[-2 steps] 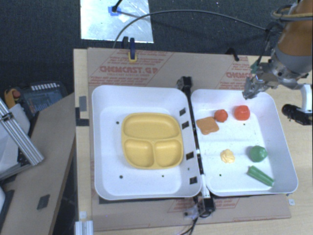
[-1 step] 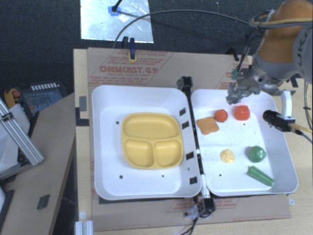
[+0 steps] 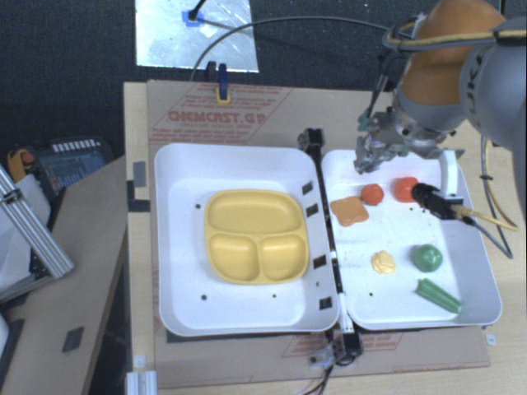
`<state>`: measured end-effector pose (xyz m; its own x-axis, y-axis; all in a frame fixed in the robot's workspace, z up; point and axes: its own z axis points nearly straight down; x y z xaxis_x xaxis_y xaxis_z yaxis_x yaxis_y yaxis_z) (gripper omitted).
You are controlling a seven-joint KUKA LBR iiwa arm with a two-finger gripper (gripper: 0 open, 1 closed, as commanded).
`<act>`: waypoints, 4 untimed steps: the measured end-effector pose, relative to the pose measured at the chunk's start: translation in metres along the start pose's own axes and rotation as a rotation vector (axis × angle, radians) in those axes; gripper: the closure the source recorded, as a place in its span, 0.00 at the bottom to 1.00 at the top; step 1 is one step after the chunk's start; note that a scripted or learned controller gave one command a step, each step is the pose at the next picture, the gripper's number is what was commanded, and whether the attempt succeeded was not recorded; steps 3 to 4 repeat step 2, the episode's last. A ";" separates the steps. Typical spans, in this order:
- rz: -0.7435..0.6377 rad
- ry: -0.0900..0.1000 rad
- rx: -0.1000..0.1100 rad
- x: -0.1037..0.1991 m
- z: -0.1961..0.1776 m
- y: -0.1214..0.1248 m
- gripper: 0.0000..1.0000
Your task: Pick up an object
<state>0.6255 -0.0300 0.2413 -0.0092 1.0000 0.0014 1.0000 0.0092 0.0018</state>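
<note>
Wooden bench with two white bins: in the right bin, the small orange ball just below the pincer, grip state indeterminable, looks light, smooth, roll-prone; best pinched across its middle.

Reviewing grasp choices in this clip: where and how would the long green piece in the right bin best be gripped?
Probably across the middle of the long green piece, coming straight down from above. It lies flat and slanted near the right bin's front corner, so fingers should close across its narrow width, turned square to its long axis. Its sides look free; the round green item sits apart, above it.
</note>
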 end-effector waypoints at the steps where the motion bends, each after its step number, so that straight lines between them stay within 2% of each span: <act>1: 0.000 0.000 0.002 0.054 -0.002 -0.015 1.00; 2: -0.001 0.001 0.000 0.111 -0.007 -0.017 1.00; 4: -0.001 0.001 0.000 0.111 -0.007 -0.017 1.00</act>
